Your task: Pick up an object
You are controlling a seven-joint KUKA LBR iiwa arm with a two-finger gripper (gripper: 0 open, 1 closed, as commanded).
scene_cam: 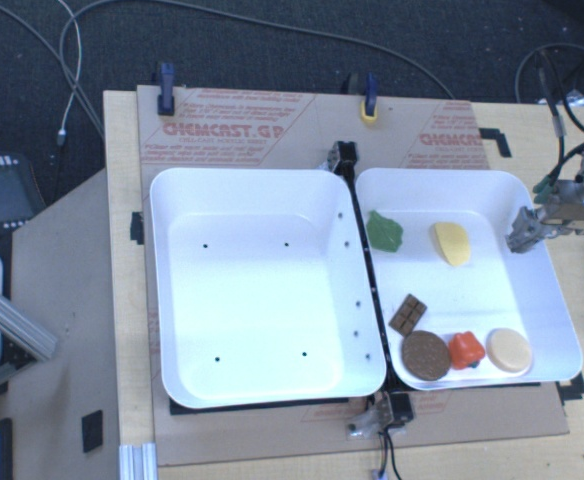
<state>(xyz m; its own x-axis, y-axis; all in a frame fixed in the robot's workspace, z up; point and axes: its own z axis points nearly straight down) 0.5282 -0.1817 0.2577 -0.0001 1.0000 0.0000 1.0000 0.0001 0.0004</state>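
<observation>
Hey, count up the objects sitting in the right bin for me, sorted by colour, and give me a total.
Green: 1, crumpled green leafy piece
Yellow: 1, yellow oblong block
Brown: 2, small brown chocolate-bar rectangle and round dark brown cookie disc
Red-orange: 1, small red-orange lump
Cream: 1, round cream-coloured disc
Total: 6

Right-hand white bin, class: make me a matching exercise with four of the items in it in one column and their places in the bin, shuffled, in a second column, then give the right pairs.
Column one:
1. green leafy lump
2. yellow rounded block
3. brown chocolate-bar piece
4. cream round disc

Column two:
A. near front right corner
B. far half, right of the green item
C. far half, close to the divider between the bins
D. just above the big brown round cookie

Pairs: 1-C, 2-B, 3-D, 4-A
</observation>
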